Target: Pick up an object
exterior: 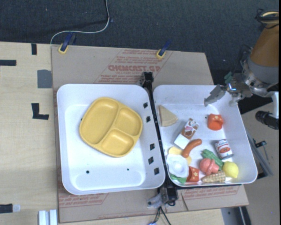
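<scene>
2 shallow white bins sat side by side on the table (18, 139), resting on a brown cardboard sheet (131, 64) printed in red with lettering that appeared to read "CHEMCAST GP". The left bin (65, 172) held 1 item, a yellow divided plate (111, 126) with 3 compartments, lying toward the bin's 12 o'clock side.

The right bin (196, 95) carried a jumble of toy food. A pale wedge (166, 116) lay at its 9 o'clock edge; an orange-red toy (215, 121) sat toward 2 o'clock. Near the centre were a small brown-and-white piece (191, 126), a white block (182, 141) and a sausage (192, 147). A small can (223, 148) with a red-and-white label, its writing too small to read, stood at 4 o'clock. Along the 6 o'clock rim were a fried egg (176, 163), a pink piece (207, 165), a green piece (210, 154), a cone-like piece (214, 177) and a lemon (231, 169), crowded and touching.

The grey arm reached in from 3 o'clock, its hand (218, 95) hovering over the right bin's 1 o'clock corner, fingers spread and holding nothing, the orange-red toy just below it. A white cable (91, 31) curled over the dark floor at 12 o'clock.
</scene>
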